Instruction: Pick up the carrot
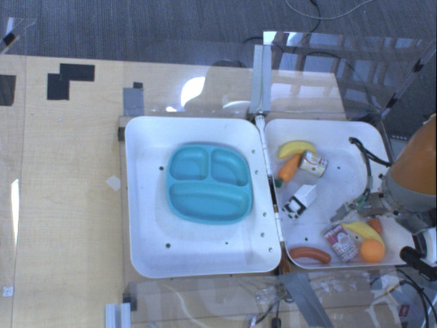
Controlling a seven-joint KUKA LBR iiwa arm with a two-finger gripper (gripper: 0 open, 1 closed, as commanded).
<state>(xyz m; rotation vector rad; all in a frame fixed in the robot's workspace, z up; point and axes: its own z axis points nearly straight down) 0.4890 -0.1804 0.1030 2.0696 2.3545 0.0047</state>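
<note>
1. Near edge of the right bin: a sausage, a red packet, an orange and a banana lie close together. The packet's print is too small to read.
2. Jaws: poised low over the right bin, just above that cluster; their opening cannot be told, and nothing is seen held.
3. Mid-bin: a small white-and-black item lies apart from the rest.
4. Far corner: the carrot lies tilted by the dividing wall, touching a second banana and beside a small can, its label illegible.
5. Left bin: a blue tray.
6. Judged step: the approach. The next move calls for travel leftward and away across the bin, with the jaws aligned across the carrot, clear of banana and can.
</note>
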